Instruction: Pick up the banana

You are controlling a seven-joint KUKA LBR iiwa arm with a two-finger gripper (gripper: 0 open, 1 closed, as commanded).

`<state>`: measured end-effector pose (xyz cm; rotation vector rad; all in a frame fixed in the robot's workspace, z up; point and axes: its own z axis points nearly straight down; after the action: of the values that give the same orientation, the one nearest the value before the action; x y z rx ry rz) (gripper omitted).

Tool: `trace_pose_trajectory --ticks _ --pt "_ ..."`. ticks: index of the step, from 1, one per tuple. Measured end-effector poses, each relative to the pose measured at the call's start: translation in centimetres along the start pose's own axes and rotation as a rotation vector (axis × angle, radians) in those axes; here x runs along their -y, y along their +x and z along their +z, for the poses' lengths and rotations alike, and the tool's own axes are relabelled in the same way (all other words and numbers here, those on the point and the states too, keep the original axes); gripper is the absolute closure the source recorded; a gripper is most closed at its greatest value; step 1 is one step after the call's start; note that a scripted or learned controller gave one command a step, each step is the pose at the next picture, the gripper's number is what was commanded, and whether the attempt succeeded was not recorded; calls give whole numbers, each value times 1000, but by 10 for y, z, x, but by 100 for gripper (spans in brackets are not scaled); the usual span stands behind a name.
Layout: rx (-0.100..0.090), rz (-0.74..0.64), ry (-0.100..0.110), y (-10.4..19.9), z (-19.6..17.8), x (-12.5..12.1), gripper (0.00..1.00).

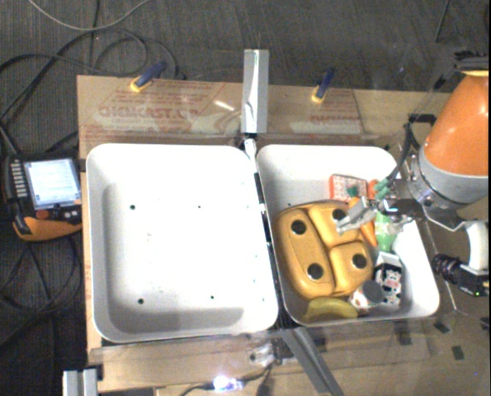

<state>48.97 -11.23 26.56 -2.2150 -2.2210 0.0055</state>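
Banana (329, 308) is sitting at the near edge of the right bin (311, 159), lying roughly flat along the front wall, yellow-green and partly tucked under the big yellow tray thing. That yellow holder (319, 250) has several dark round holes in it and takes up most of the middle of that bin, touching or overlapping the banana's upper side. Just to the banana's right there's a small black-and-white item (387, 280), and above that a green piece (385, 231) running along the right side of the yellow holder. Further back in the bin is an orange-red packet (344, 185).

Tool (356, 214) is over the upper right part of the yellow holder, well back from the banana, with the grey arm (443, 184) and its orange band coming in from the right. Can't honestly tell whether the tool is apart or together from this angle, it's just a blur of grey metal, and nothing is visibly held in it.

Left bin (179, 238) sits right beside the right one, sharing the middle divider. Both are on the counter (187, 110), with a pendant-style screen device (47, 184) off to the left on the floor among black cables
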Motion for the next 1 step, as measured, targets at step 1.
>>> trace_pose_trajectory --ticks 1 --pt "3 12 -25 -9 147 -66 0"
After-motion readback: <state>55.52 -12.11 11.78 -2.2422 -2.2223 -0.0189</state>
